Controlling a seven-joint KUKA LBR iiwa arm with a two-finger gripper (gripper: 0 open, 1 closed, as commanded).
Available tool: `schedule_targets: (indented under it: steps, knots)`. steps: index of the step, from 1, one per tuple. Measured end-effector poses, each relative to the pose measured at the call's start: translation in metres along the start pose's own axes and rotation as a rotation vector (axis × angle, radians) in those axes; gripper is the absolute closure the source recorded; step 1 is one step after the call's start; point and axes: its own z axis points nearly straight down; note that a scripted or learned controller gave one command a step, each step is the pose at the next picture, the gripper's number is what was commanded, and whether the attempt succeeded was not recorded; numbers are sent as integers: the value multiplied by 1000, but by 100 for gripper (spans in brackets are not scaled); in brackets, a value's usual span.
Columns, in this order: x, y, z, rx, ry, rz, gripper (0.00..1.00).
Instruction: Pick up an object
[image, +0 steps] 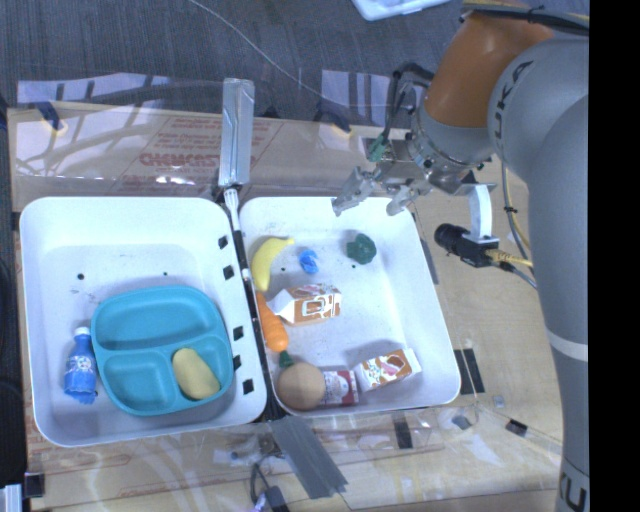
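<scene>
The tool (372, 198) hangs over the top rim of the right bin (432, 300), fingers spread apart with nothing between them. Plenty to pick from in that bin: the dark green lump (361, 248) sits nearest, just below the tool, and looks small, light and probably rubbery, so pinching it across the middle seems easiest. The banana (268, 260) by the left wall is likely hollow plastic, smooth and a bit slippery. The little cartons (313, 304) should be stiff and light; grab across the flat sides. Their print is too blurry to read, and the reddish writing on the surface (130, 150) at upper left might say something, can't tell.
</scene>
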Motion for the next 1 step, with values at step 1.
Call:
schedule_targets:
  steps: [1]
  knots:
    - [-71, -48, 162, 11, 2, -73, 0]
